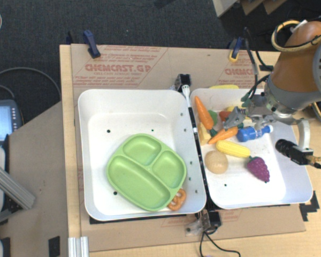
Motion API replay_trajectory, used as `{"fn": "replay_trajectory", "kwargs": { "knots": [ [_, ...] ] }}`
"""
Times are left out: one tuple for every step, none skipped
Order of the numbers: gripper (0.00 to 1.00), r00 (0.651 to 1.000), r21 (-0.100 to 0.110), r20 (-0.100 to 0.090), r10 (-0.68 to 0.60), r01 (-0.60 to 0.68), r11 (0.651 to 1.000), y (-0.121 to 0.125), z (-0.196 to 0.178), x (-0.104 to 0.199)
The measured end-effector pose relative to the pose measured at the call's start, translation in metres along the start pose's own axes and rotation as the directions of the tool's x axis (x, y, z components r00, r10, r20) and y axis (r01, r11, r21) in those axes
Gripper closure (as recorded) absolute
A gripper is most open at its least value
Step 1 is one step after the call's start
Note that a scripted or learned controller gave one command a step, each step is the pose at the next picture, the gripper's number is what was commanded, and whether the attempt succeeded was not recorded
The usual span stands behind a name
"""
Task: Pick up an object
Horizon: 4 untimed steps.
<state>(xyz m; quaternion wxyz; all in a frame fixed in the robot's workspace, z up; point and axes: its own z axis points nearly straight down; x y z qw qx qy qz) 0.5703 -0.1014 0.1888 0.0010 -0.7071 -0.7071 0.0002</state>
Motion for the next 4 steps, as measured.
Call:
{"fn": "replay_trajectory", "kwargs": {
  "knots": [
    [0.00,1.000,-0.015,0.002,-0.005,0.005,1.000,0.032,0.084,-0.036],
    [0.00,1.000,0.004,-0.002,-0.002,0.002,1.000,0.004,0.105,-0.002],
    [1.00,1.000,-0.002,0.001,0.001,-0.001,1.000,0.006,0.094,-0.004],
    [1.00,1.000,-0.011,-0.001,-0.009,0.009,1.000,0.007,-0.002,0.077]
  ]
}}
